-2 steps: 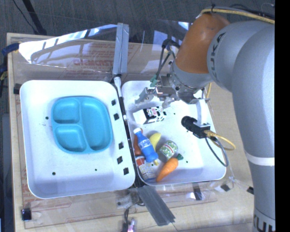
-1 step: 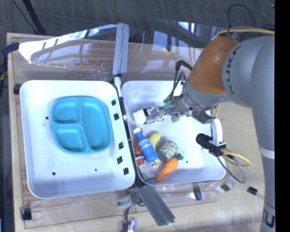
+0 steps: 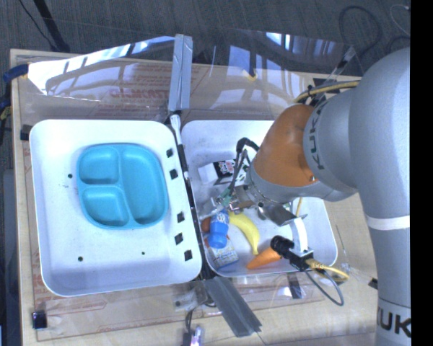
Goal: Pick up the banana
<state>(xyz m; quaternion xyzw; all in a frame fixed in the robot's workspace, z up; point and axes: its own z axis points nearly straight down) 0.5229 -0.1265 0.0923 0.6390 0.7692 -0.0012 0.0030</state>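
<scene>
Worktop [image 3: 94, 71]: two white bins | banana [image 3: 247, 231] in right bin [image 3: 325, 254], lower centre of frame, beside blue bottle [image 3: 218, 232] and carrot [image 3: 264, 259] | tool [image 3: 234, 200] just above banana, finger state cannot be told | blue tray [image 3: 121, 184] in left bin [image 3: 50, 265]

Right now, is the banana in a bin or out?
In. The banana lies inside the right bin, beside a blue bottle and an orange carrot.

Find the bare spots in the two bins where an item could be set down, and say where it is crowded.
Free: the left bin's floor around the blue tray, widest below it. Crowded: the right bin, where banana, carrot and blue bottle cluster under the arm.
</scene>
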